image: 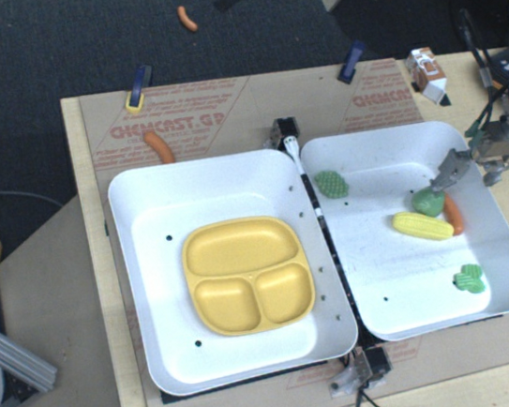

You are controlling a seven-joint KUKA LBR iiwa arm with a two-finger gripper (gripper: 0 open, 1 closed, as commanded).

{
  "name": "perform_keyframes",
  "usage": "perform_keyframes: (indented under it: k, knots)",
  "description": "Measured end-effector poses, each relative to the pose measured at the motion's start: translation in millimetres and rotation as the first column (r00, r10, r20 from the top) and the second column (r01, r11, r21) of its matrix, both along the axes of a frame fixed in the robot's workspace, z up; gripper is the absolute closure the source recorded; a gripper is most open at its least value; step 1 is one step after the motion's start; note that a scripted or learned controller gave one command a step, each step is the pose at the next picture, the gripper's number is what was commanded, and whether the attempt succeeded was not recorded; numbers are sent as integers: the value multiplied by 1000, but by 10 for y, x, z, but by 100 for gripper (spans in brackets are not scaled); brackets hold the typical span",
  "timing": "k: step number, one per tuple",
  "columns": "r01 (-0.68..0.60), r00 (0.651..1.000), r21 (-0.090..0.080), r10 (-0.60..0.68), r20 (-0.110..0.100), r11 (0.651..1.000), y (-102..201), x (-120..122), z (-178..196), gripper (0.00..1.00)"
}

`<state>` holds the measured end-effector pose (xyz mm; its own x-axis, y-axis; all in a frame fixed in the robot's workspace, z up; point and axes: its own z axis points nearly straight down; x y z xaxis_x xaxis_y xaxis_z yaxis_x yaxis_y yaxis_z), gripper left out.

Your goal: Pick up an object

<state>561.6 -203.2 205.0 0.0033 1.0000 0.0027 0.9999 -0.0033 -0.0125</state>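
Note:
The right bin [395, 319] holds a yellow corn cob [423, 226], a green piece [430, 202] just behind it, and an orange carrot [453, 214] beside both. A round green item [331, 183] lies at the bin's back left, and a small green vegetable [470, 278] sits at the front right. My gripper [470, 175] hangs over the bin's right rear, open, with one finger [449, 172] reaching towards the green piece. Nothing is between the fingers.
The left bin [142, 214] carries a yellow three-compartment plate [247, 274]. An orange sausage [160, 146] lies on the board behind the left bin. Blue clamps [138, 87] [350, 62] grip the board's far edge. A small box [426, 72] stands at the back right.

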Motion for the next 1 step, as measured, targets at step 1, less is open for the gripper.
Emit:
perform_keyframes:
  k: [1]
  knots:
    - [-3, 1000, -3, 3, 13, 1000, 3, 32, 73, 0]
